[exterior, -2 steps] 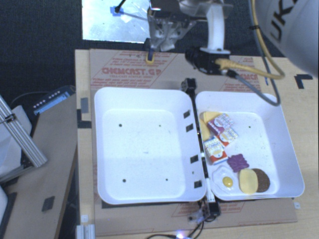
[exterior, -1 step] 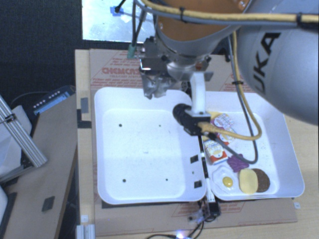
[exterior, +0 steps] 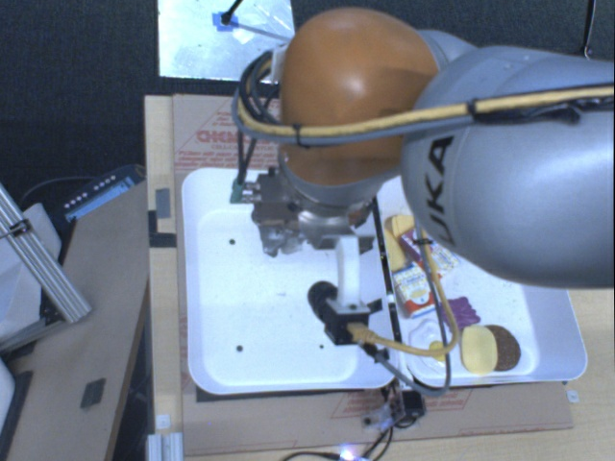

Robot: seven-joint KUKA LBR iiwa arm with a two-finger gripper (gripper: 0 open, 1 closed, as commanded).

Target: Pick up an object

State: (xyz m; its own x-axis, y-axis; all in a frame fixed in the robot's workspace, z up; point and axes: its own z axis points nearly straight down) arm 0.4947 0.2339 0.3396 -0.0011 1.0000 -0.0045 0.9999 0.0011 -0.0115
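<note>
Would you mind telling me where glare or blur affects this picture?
In the camera view, a highlight gleams on the orange band; the silvery sheet at the top glares pale; the grey arm, close to the lens, looks soft; the left bin is evenly lit.

Lab — KUKA arm [exterior: 500,161], white bins [exterior: 221,286] (bench [exterior: 207,137])

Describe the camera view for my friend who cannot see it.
A big grey and orange robot arm hangs over the left white bin. The right bin holds small things, among them a round yellow and brown object and a purple one.
</note>
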